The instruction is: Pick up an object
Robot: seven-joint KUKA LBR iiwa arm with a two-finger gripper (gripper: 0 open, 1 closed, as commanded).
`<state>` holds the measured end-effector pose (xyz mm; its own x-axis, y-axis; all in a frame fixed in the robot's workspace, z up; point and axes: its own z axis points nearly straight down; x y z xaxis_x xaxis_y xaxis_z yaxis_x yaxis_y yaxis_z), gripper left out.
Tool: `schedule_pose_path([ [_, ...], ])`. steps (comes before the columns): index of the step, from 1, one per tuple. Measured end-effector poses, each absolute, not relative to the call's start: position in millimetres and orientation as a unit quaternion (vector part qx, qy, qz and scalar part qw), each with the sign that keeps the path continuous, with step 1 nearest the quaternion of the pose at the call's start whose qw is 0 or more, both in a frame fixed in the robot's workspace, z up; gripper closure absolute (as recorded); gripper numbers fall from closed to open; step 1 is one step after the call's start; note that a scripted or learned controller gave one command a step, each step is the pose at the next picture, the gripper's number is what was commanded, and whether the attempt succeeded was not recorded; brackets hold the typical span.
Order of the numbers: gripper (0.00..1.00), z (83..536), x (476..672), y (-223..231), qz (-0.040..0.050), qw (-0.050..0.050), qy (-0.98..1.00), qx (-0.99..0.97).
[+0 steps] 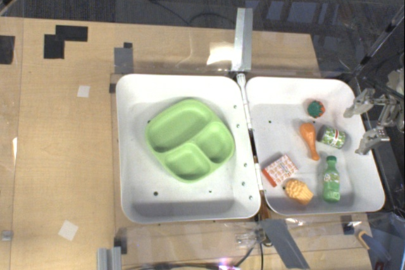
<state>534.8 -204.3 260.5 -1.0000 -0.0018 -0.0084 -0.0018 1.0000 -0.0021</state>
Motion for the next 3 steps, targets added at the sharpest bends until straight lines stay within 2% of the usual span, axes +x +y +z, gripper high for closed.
schedule_pose_path([
  [1, 0.0, 146.3, 513.3, -204.7, 0.0002, 0.001, 0.992, 0.123],
  [2, 0.0, 89.2, 570.1, -176.5, 0.0008, 0.007, 0.95, 0.313],
  [3, 1.0, 104.0, 574.6, -175.8, 0.0007, 0.014, 0.951, 0.31],
])
